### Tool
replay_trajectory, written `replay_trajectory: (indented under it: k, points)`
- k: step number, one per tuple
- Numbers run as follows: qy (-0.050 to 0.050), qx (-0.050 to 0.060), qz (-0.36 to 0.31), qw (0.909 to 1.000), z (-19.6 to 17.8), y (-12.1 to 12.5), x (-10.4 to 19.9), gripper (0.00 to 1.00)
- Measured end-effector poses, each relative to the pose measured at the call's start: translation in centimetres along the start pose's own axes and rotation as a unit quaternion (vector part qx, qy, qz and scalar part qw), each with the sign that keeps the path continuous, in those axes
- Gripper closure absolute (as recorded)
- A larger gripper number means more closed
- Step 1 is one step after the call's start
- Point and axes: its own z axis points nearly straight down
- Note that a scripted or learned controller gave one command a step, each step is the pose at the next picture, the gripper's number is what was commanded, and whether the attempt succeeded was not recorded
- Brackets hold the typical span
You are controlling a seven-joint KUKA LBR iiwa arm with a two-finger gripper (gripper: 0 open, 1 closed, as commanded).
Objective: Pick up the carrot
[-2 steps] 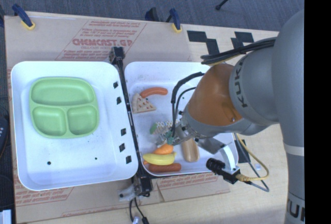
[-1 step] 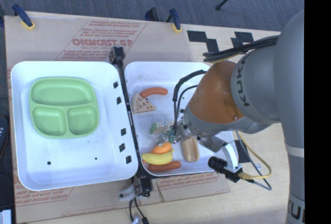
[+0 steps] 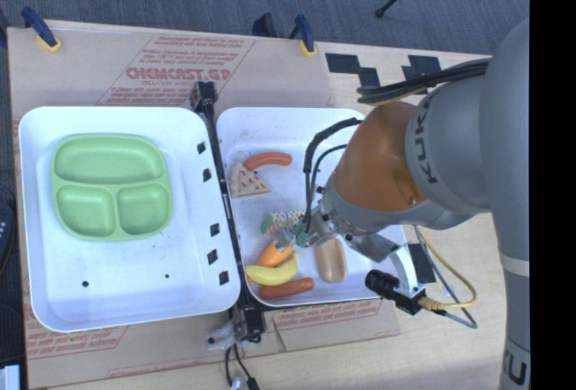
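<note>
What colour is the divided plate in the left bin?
Light green divided plate, seen in the camera view.

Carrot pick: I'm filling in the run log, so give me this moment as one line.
stage: reaching | claw: low in right bin, beside carrot | carrot: lying above banana | left bin: green tray

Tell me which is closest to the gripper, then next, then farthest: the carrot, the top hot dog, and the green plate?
From the gripper, in the camera view:
1. Carrot, just below-left of it, right bin.
2. Top hot dog, toward the right bin's far end.
3. Green plate, over in the left bin.
</note>
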Motion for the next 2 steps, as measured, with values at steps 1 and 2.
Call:
replay_trajectory:
  k: [1,2]
  points:
    - [-0.008,-0.017,-0.042,0.9989,2.7,0.7,-0.9,1.0]
    - [-0.009,-0.02,-0.044,0.9988,1.5,0.9,-1.0,1.0]
